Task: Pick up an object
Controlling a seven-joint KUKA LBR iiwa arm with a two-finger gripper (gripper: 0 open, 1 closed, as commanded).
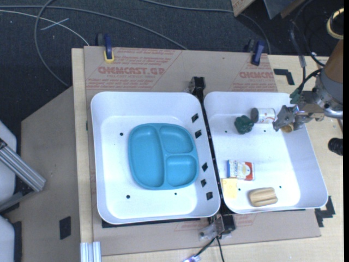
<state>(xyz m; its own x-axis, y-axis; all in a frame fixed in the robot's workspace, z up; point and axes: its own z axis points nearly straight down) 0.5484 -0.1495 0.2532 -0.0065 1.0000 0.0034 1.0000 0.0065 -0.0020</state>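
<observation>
Objects in the right bin [311, 162], nearest first: a tan bread-shaped block [262, 196] by the front rim, a yellow square piece [229, 188] to its left, then a small red-and-white packet [240, 170] just behind. Farther back lie a dark green lump [244, 124] and, touching it, a small white cylinder with a grey cap [263, 115]. The left bin [103, 146] carries a blue divided plate [163, 155], flat at its centre. Black clips line the seam between the bins. Both bins rest on a tabletop [163, 67] of cardboard held by two blue clamps. The arm enters from the right; its claw [287, 120] sits low over the right bin's far corner, just beside the cylinder. Nothing is visibly between its tips; its opening cannot be determined.
</observation>
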